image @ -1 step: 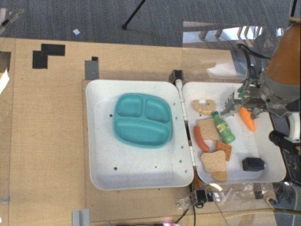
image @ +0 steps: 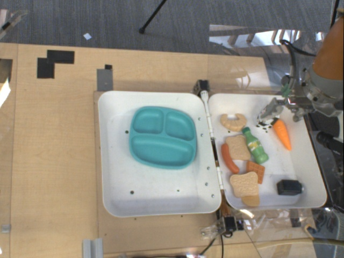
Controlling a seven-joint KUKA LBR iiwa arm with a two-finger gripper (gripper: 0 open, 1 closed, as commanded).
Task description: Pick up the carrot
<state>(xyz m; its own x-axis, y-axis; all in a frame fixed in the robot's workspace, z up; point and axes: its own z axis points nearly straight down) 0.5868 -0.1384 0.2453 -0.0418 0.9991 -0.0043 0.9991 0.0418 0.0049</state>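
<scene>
Carrot lying loose in the right bin, pincer close beside it.

The carrot [image: 281, 134] lies tip-down near the right bin's [image: 317, 184] far right side, clear of the green bottle [image: 255, 145] and bread pieces, so there is room to approach. The pincer [image: 269, 113] hangs just left of its top, gripping nothing I can see; how wide it stands I cannot tell.

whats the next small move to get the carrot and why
Probably shift the gripper a little toward the view's right and down over the carrot, since it sits just beside the carrot's top end in the right bin, not yet around it.
</scene>
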